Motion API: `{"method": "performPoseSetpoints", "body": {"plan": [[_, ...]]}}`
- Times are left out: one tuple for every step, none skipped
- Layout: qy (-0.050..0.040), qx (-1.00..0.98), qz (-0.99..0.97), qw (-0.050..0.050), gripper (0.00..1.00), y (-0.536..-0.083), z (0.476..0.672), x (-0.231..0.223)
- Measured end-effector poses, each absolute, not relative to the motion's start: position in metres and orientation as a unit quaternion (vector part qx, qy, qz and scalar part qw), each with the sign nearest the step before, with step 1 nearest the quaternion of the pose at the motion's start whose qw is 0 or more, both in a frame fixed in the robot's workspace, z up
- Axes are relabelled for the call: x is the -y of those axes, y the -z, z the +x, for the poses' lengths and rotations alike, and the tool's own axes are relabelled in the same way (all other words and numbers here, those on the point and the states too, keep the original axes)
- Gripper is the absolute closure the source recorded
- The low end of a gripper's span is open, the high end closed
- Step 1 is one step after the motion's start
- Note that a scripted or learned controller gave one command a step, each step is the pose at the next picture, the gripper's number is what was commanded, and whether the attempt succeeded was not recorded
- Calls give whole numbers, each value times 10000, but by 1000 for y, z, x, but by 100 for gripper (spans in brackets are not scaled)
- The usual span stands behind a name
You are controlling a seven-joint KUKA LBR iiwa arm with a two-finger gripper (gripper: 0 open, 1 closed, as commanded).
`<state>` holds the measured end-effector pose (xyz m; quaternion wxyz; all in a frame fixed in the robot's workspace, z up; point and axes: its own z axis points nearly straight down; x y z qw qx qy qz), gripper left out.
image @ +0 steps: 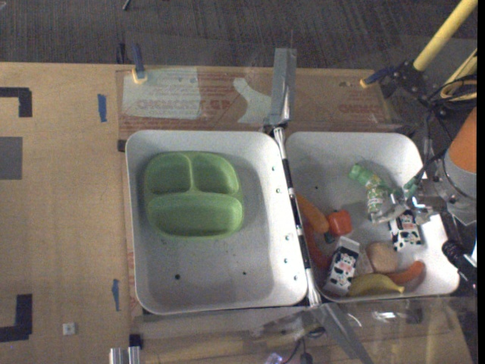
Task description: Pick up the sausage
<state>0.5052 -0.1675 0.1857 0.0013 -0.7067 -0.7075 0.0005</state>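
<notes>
Two bins: left bin [159,279] and right bin [318,158] sit side by side on the counter [61,203], rims touching along the middle; my guess is that one serves as source, the other as drop place.
Green tray: a three-compartment tray [194,194] lies flat in the left bin's far half, leaving bare floor toward that bin's near edge.
Arm: it reaches in over the right bin's right rim, orange band at the picture's edge.
Tool: the tool [400,203] hangs low over the right bin near its right wall, beside a clear bottle with green cap [371,188]; I cannot tell whether it is open or closed, and nothing shows as gripped.
Clutter: an orange carrot [312,214], a red block [340,222], two cow-print cartons [343,266] and a banana [375,284] crowd the right bin's near half.
Sausage: the reddish-orange sausage [409,273] lies at the right bin's near right corner, touching the banana and just beside a tan round piece [383,257].
Room: the corner walls and the neighbours hem it in; approach from above looks the only free way, a judgement.
Free floor: the right bin's far left part is bare.
</notes>
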Motion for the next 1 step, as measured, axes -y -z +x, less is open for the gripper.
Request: {"method": "performPoseSetpoints", "body": {"plan": [[9, 6240, -7814, -9, 0, -93, 502, 115]]}}
